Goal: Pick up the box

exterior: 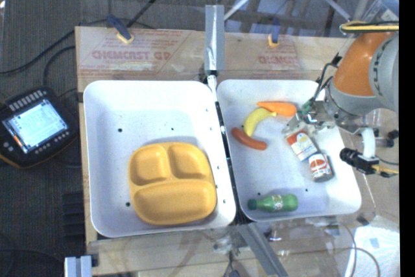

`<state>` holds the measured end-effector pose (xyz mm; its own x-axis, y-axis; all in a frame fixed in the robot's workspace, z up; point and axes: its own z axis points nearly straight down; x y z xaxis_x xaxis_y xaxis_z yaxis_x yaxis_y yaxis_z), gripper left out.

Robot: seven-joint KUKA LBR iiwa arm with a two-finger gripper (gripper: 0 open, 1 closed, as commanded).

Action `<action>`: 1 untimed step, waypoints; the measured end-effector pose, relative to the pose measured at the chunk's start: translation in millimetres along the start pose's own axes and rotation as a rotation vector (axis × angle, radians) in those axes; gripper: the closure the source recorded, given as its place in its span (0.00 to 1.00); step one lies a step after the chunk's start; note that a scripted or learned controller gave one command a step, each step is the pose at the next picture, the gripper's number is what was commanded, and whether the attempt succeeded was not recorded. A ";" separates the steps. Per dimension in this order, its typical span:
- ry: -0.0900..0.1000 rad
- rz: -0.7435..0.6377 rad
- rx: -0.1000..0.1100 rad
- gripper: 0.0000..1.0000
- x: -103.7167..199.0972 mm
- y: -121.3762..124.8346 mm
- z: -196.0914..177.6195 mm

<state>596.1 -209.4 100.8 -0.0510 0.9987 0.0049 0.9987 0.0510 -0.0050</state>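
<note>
The box (301, 144), white with a red patch, lies flat in the right bin (337, 204), toward its far right part. The hand (311, 115) sits directly at the box's far end, over the bin's right side; whether it is spread or closed cannot be told, and nothing is seen gripped in it. A can (320, 167) lies just beside the box's near end, close to touching. A carrot (277, 108) lies just left of the hand, with a banana (256, 120) and a red sausage (249, 139) further left. A green bottle (275, 203) lies on its side near the bin's near edge. The left bin (110, 107) holds a yellow divided tray (172, 182).
</note>
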 end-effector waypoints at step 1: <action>-0.005 -0.015 -0.001 1.00 42.9 -24.5 -116.8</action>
